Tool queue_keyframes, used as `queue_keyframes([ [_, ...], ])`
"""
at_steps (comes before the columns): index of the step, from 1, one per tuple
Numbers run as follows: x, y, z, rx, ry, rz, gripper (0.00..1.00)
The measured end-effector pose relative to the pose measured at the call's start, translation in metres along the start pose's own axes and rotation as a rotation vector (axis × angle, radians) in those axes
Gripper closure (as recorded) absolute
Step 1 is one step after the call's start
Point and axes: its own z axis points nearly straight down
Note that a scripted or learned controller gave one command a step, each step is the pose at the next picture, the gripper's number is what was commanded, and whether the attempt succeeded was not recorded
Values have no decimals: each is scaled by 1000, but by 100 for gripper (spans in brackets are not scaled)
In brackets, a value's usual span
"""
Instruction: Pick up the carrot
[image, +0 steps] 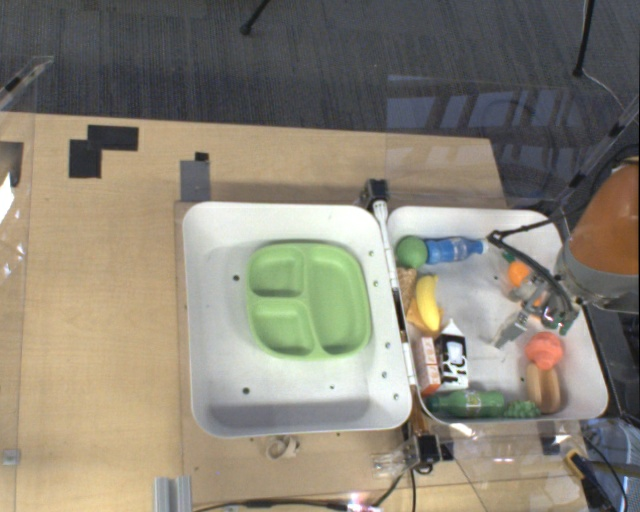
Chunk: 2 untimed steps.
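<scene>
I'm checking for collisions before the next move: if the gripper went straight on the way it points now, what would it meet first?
The gripper points down-left, so it would probably first meet the bare floor of the right bin. The milk carton lies further along; depth is unclear.

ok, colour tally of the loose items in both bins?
Green: 4, the tray, ball, cucumber, and a leafy piece
Yellow: 1, banana
Blue: 1, bottle
Orange: 1, carrot, by the gripper
Red-pink: 1, round fruit
Brown: 1, hot dog
Black and white: 1, carton
Red-brown: 1, box
Total: 11
</scene>
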Motion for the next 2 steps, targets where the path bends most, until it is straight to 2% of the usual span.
queue_keyframes([
  [1, -70, 49, 3, 0, 3, 166, 0],
  [2, -25, 59, 2, 1, 4, 217, 0],
])
